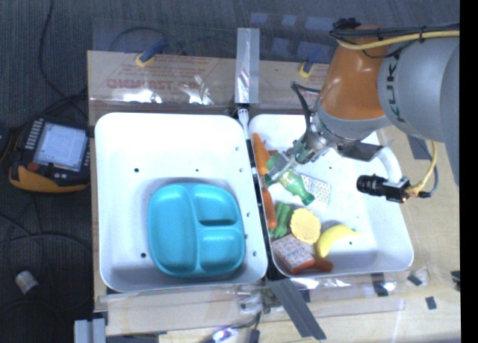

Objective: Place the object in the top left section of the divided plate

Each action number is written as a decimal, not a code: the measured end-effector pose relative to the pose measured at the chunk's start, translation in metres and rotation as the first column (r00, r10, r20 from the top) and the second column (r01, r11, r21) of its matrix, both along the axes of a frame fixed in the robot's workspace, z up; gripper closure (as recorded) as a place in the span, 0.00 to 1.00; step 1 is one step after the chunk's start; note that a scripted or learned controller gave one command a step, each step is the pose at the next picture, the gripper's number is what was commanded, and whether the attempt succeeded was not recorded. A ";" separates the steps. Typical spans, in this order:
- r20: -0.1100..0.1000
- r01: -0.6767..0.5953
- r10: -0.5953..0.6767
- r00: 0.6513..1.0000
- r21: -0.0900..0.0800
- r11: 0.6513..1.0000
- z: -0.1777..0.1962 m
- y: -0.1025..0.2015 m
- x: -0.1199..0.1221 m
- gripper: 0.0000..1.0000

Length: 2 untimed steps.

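Camera view shows you an unfinished task: the gripper [299, 156] hovers over the green bottle [296, 184] in the right bin [388, 240], its grip state unreadable; the divided plate [197, 229] at nine o'clock awaits.

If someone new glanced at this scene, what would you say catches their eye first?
Probably the bright blue divided plate, lying in the left bin with nothing in its sections. Next, the grey-and-orange arm reaching from the right over the right bin, where the yellow banana and other toy foods crowd together.

Bright even overhead light, glare on white bins [172, 128], slightly soft focus
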<state>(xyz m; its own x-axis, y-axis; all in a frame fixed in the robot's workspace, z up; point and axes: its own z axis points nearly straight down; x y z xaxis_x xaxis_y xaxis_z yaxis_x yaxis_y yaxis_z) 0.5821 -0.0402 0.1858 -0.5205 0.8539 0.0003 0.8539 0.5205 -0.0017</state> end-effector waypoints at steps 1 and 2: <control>0.001 -0.307 0.307 0.952 0.000 0.952 -0.003 0.080 0.011 1.00; 0.002 -0.655 0.655 0.756 0.002 0.756 0.022 0.042 -0.055 1.00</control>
